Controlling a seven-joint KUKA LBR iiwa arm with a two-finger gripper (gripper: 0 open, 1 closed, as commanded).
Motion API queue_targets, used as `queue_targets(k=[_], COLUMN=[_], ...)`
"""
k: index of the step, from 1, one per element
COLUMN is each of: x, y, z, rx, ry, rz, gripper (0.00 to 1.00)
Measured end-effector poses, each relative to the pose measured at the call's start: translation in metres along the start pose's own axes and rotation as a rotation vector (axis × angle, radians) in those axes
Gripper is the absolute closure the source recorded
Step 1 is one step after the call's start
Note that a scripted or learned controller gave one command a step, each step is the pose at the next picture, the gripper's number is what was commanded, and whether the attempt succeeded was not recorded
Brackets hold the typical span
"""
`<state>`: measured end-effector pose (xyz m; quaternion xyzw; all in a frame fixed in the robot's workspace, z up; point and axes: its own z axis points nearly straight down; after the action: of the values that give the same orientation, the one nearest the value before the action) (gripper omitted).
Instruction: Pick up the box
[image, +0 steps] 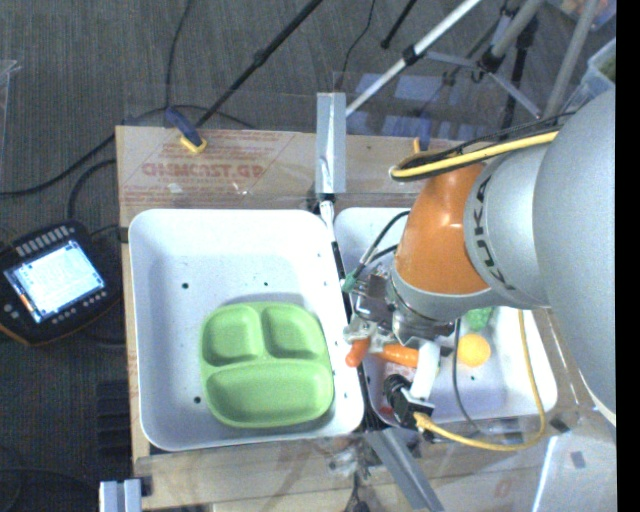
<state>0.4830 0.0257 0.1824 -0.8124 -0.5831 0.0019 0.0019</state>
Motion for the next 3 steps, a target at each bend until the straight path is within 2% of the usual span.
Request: queue_targets(k=[1,2,3], x=[0.045,0.080,-0.018], y=[0.025,-0.027,0.006], z=[0.000,0.042,-0.024], rx=[-0.002,0.002,-0.003], ry=[-0.001,-0.002,-0.003], rz=[-0.525,-0.218,-0.372], gripper=[1.00,1.00,1.00])
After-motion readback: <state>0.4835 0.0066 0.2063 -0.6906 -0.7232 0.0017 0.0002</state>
